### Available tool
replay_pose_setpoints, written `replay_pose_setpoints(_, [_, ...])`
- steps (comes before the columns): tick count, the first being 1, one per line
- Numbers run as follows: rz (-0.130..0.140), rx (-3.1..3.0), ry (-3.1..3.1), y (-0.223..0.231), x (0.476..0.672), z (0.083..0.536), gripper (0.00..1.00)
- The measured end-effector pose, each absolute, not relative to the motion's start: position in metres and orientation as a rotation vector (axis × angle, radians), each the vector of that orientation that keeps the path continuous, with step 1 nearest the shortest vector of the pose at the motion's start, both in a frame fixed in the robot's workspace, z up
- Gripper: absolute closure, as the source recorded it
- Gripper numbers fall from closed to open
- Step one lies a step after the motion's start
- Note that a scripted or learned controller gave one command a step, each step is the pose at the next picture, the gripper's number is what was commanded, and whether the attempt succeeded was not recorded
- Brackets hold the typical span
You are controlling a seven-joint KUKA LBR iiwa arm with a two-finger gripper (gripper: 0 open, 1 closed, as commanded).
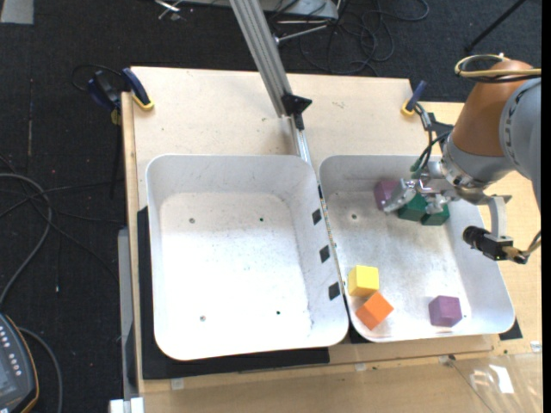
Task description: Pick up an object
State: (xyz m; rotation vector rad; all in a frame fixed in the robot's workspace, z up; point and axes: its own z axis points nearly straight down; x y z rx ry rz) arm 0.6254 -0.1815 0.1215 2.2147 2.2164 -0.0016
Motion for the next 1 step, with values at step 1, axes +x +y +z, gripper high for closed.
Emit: replay_pose_setpoints(1, [0.016,2.205,2.208,-0.1848,0.6482,0.1198,0.00])
